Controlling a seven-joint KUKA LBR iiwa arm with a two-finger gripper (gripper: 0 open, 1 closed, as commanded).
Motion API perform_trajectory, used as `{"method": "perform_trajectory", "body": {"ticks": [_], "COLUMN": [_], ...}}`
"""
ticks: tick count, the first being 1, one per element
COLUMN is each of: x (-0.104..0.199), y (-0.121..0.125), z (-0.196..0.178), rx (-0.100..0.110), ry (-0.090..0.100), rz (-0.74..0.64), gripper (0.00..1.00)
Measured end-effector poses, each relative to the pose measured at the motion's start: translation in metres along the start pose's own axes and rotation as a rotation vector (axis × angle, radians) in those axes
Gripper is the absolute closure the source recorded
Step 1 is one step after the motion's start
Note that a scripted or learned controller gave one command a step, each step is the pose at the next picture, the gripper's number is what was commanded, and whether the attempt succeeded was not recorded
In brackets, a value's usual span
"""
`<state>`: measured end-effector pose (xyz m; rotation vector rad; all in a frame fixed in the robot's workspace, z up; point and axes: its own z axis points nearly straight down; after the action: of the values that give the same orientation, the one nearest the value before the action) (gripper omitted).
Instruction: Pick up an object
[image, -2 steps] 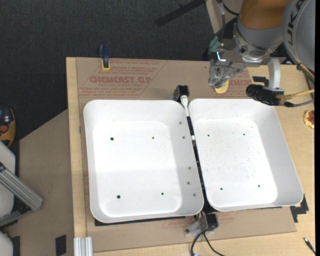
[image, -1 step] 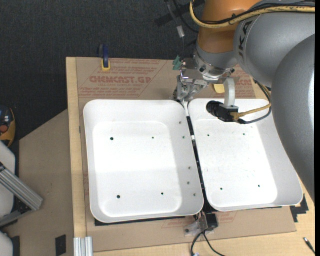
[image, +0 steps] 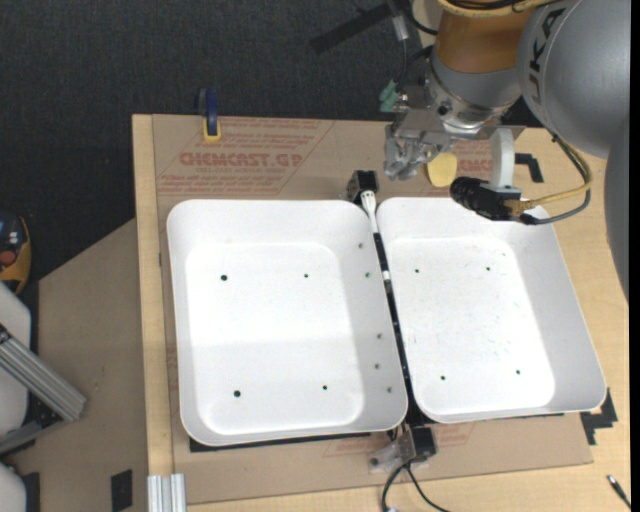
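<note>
Gripper (image: 408, 160) sits at about one o'clock in the frame, beyond the far rim of the right bin (image: 560, 300). Metal fingers are a blurred grey cluster; whether they are open or closed, cannot tell. Just at their three o'clock, a small pale yellow object (image: 442, 168), touching or just beside the fingers — contact unclear, partly hidden by the wrist. Not seen between the fingers. Arm (image: 560, 60) cut off at the top and right edges. Black cable fitting (image: 480, 197) at the right bin's far rim. Left bin (image: 270, 320) at nine o'clock. Blue-and-yellow clamp (image: 210, 112) at eleven o'clock on the cardboard (image: 250, 155).
</note>
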<state>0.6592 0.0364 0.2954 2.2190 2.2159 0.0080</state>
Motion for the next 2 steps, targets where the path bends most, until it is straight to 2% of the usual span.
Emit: {"method": "perform_trajectory", "body": {"ticks": [1, 2], "x": [-0.075, 0.003], "y": [0.009, 0.005], "z": [-0.061, 0.033], "rx": [-0.002, 0.018], "ry": [-0.004, 0.004], "rz": [0.005, -0.008], "gripper": [1.0, 1.0]}}
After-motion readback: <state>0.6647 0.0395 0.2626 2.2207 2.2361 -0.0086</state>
